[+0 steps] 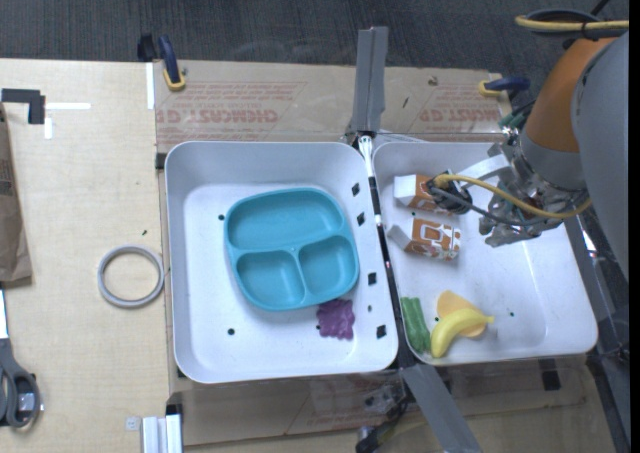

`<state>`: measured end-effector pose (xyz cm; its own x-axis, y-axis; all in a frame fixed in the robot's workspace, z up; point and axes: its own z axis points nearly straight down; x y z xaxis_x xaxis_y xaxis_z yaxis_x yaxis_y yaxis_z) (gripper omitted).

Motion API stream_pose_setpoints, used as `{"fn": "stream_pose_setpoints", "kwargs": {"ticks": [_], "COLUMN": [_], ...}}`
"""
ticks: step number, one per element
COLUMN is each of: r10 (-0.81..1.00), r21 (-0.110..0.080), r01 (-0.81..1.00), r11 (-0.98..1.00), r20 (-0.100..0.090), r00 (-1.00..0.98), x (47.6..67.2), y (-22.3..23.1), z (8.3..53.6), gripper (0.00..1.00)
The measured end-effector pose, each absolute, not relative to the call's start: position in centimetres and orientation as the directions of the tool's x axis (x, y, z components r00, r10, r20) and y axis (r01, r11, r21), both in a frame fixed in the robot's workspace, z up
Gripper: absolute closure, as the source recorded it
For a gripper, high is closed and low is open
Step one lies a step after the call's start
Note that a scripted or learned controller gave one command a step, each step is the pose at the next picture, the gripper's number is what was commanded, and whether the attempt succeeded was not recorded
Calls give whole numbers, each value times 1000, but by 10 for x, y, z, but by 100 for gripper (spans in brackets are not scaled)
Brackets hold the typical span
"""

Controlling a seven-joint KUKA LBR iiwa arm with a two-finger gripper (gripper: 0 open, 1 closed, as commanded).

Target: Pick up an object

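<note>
Counting: one blue tray [291,261], one purple grapes [337,319] left bin; two cartons [430,215], one banana [456,324] right. End effector [515,223] state unclear.

- Tape ring [131,275] on the bench, left of your bins.
- Scissors [17,391] at near left edge.
- Blue-handled clamp [167,62] at far cardboard [260,101] edge.
</note>
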<state>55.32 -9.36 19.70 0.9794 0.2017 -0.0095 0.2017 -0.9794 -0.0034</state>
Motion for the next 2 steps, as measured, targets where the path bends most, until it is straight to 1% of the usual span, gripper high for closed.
{"fn": "stream_pose_setpoints", "kwargs": {"ticks": [1, 2], "r10": [527, 448], "r21": [-4, -4], "r01": [527, 448], "r11": [-850, -894], "r20": [-4, -5], "r00": [850, 894], "x": [567, 578], "y": [-101, -159], "z": [150, 90], "gripper": [100, 100]}}
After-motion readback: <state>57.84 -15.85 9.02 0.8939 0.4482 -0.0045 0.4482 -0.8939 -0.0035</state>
